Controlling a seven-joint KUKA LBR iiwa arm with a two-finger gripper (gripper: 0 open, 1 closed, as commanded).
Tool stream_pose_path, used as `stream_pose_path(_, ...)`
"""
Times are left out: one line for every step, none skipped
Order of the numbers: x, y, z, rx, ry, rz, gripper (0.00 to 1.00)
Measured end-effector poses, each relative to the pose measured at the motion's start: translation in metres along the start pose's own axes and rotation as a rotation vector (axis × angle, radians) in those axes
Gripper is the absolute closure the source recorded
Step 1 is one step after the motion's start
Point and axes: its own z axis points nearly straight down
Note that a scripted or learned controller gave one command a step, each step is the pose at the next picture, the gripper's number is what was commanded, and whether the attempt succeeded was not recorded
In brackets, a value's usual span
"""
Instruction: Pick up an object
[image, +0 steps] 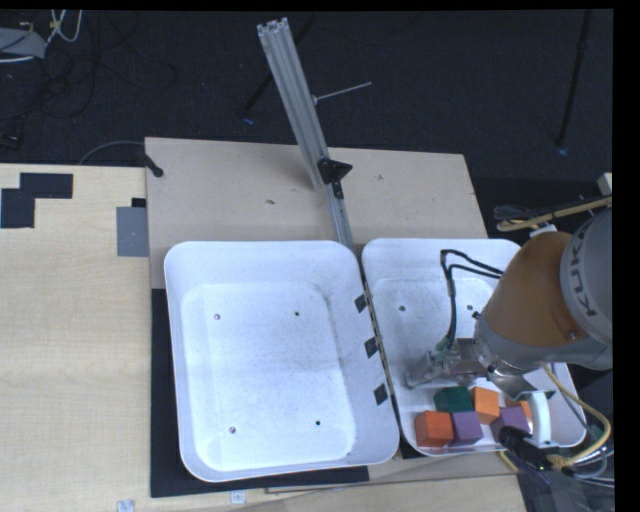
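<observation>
Several small blocks lie clustered at the near end of the right bin (400, 290): an orange block (433, 428), a purple block (467, 427), a dark green block (455, 398), a second orange block (487, 402) and another purple one (515, 415). My gripper (422, 376) hangs low in the right bin, just above and to the left of the green block, pointing toward the bin's left wall. The wrist and its orange band (530, 290) cover the bin's right side. Nothing is visibly held.
The left bin (190, 270) sits beside the right one, with black clips (370, 345) along the shared wall. A slanted aluminium post (300, 110) rises behind the bins. A black cable (470, 265) loops over the right bin's far part.
</observation>
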Motion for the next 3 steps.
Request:
stream_pose_path(0.046,0.013,-0.102,-0.001,0.002,-0.007,0.00)
stream_pose_path(0.019,0.008,-0.097,0.007,0.000,0.000,0.00)
stream_pose_path(-0.014,-0.012,0.003,0.004,0.002,0.000,0.00)
